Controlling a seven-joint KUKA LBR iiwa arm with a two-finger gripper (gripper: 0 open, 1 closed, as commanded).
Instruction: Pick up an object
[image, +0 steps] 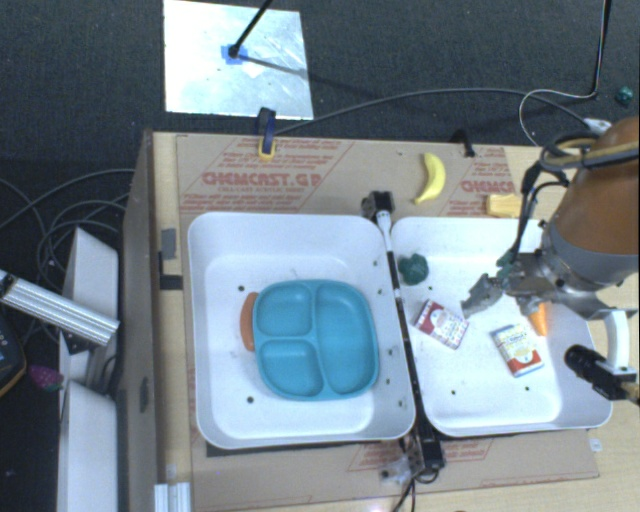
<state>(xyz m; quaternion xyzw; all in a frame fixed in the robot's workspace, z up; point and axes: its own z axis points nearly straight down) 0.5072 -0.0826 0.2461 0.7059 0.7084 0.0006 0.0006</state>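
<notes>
Small box (517, 349) (long axis diagonal) beside red packet (440, 324)

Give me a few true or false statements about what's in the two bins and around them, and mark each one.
1. The blue divided plate lies in the left bin. True.
2. The banana lies inside the right bin. False: it lies on the cardboard behind the bins.
3. The gripper hovers over the right bin. True.
4. The red and white packet is between the gripper's fingers. False: it lies on the bin floor, apart from the gripper.
5. A dark green object sits near the right bin's back left corner. True.
</notes>
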